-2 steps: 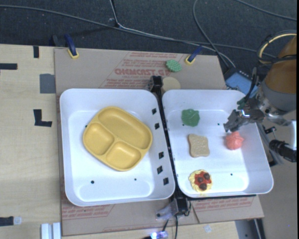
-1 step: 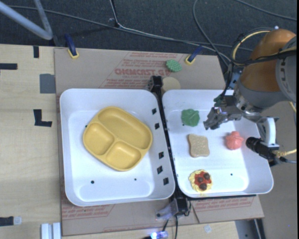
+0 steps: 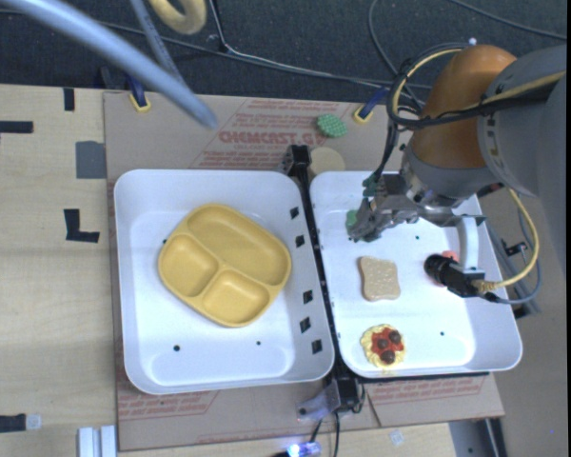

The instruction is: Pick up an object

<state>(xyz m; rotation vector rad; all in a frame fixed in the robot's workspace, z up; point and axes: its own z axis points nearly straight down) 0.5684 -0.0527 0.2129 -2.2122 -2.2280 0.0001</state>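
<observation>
Object to pick up isn't named, so we're guessing the tan toast-shaped slice of toy bread (image 3: 379, 279), lying flat in the right shallow white bin (image 3: 490, 346). Going big to small: the grey arm with its orange band (image 3: 466, 103) comes in from the right, the yellow three-compartment plastic plate (image 3: 225, 265) sits in the left white bin (image 3: 143, 350), then the bread, then a small toy pizza with red toppings (image 3: 383, 344) nearer the front rim. The two-finger gripper (image 3: 369, 219) hangs just behind the bread, something green at its tip; open or closed, we can't tell. The bread lies toward the front from it, close by.

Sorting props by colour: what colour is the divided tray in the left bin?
Yellow. The divided tray shows best in the camera view.
</observation>
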